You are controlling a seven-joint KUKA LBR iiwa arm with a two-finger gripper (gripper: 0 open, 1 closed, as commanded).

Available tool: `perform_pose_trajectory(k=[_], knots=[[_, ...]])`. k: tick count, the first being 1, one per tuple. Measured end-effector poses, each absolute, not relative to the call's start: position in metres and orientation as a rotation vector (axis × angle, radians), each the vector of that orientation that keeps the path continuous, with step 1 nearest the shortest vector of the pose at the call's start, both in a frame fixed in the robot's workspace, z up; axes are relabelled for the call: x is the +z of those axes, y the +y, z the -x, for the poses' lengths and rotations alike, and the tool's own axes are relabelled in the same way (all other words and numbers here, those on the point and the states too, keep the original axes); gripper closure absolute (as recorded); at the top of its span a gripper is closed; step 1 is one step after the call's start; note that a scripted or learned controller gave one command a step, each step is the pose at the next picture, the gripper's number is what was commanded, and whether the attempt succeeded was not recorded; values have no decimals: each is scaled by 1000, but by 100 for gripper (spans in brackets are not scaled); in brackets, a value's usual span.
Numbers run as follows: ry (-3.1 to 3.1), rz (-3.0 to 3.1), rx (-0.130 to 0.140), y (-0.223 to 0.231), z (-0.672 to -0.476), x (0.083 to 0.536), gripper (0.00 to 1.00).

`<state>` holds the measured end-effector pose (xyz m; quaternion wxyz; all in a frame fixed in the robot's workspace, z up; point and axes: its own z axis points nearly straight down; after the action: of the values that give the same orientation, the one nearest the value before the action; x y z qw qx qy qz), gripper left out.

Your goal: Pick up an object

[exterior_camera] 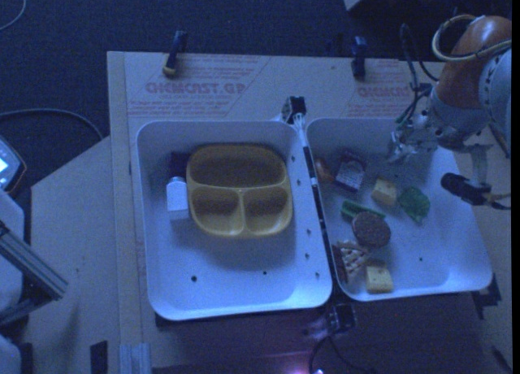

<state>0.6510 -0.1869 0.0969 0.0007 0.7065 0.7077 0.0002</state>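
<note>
The right bin (455, 267) holds several toy foods: a yellow block (384, 193), a green leafy piece (415, 202), a purple-and-white box (350, 174), a small orange piece (323, 171), a green stick (361, 209), a round brown patty (371, 229), a pizza slice (351, 257) and another yellow block (378, 279). My gripper (403, 151) hangs over the back of that bin, up and to the right of the first yellow block and right of the purple box. Nothing shows in its grasp. The dim light hides its tips.
The left bin (162, 283) carries a yellow divided tray (240, 189) with a small white bottle (176, 197) at its left side. A black part of the arm (463, 188) juts over the right bin's right side. Clamps (175, 51) sit at the board's back edge.
</note>
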Motion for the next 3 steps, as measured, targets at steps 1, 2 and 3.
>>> perform_pose_trajectory(k=[1, 2, 3], knots=[[2217, -2217, 4, -192, -650, 143, 100], [2215, -2218, 5, -193, -641, 196, 100], [2217, -2216, 5, -193, -642, 227, 100]])
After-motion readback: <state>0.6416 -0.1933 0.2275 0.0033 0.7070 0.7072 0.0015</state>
